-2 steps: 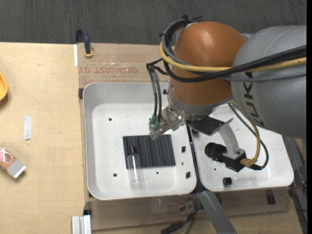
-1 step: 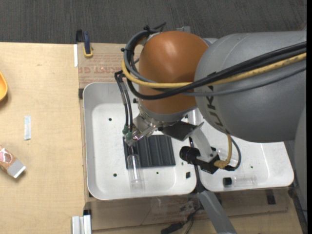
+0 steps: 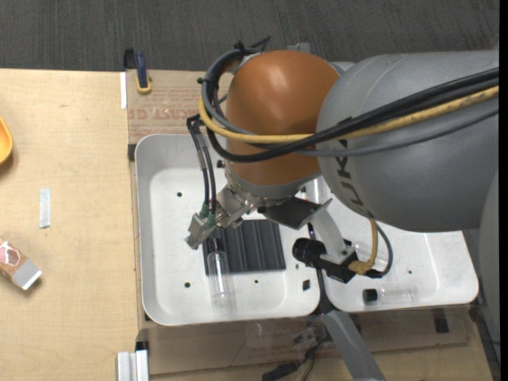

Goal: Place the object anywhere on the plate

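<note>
The arm (image 3: 373,125) hides most of the right bin (image 3: 444,280) and the gripper. An orange object (image 3: 4,141) is cut off at the left edge.

Dark grey ribbed carpet floor (image 3: 238,14) across top of view. Pale wooden bench top (image 3: 63,173) fills left side, light even, few shadows. Blue-handled clamp (image 3: 141,70) at bench's far edge. Brown cardboard sheet with red print (image 3: 163,105) lies just beside clamp, under far rim of left bin. Orange curved object (image 3: 4,141) cut off at left edge. Small grey flat strip (image 3: 44,209) on wood, well apart. Brown-and-white packet (image 3: 17,265) near lower left. Aluminium rail end (image 3: 131,365) at bottom.
</note>
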`<state>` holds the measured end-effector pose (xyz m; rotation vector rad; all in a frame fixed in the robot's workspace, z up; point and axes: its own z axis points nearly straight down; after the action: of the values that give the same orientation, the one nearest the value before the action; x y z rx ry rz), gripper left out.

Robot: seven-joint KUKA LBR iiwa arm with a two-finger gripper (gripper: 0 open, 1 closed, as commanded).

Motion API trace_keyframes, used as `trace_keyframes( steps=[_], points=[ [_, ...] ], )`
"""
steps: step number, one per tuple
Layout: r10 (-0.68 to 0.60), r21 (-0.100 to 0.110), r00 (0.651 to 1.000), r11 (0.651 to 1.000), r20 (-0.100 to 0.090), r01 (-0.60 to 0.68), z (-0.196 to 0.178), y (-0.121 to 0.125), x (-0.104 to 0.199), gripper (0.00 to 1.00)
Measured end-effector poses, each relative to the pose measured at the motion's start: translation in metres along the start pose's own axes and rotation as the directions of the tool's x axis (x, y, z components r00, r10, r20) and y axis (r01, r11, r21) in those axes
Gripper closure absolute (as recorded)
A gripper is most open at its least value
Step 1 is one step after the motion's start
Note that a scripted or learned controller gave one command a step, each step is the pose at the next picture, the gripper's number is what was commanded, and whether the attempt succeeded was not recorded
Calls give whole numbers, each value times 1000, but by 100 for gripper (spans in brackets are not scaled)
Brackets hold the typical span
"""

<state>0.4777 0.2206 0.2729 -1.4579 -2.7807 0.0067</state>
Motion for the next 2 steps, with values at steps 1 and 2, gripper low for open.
trace_keyframes(
  steps=[1,2],
  points=[
    [4,3,1000,1000,1,-4,-8,0,-2,100],
    [-3,-1,1000,1000,0,3,-14,-40,-58,100]
  ],
)
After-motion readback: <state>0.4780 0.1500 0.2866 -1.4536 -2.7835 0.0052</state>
